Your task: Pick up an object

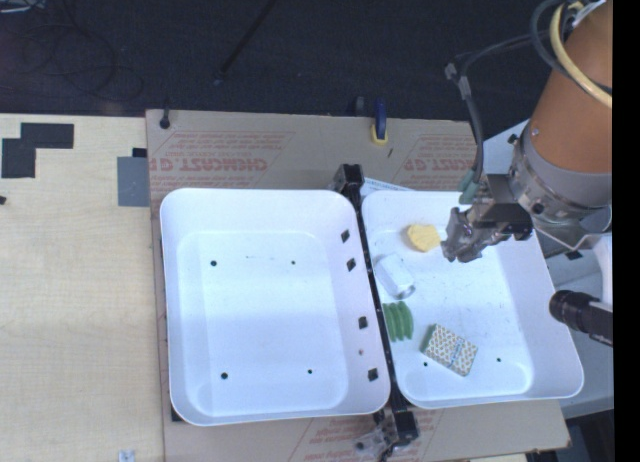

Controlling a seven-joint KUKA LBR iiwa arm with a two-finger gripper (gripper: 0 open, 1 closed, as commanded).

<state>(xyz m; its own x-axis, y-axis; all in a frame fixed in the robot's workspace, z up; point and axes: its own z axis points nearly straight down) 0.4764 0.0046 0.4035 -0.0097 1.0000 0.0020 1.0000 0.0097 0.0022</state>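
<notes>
The right bin (540, 375) holds a small yellow piece (423, 238) near its back left, a clear whitish object (394, 275) by its left wall, a green ribbed object (399, 321) below that, and a patterned tan block (450, 350) toward the front. My gripper (462, 247) hangs over the right bin, just right of the yellow piece and apart from it. I see nothing between its fingers, and their spacing is unclear from this angle.
The left bin (185, 300) stands beside the right one, joined by black clips (362, 322) along the shared wall. Both rest on a cardboard sheet (250, 150). A blue and yellow clamp (380, 125) sits at the back edge. Cables hang near the arm.
</notes>
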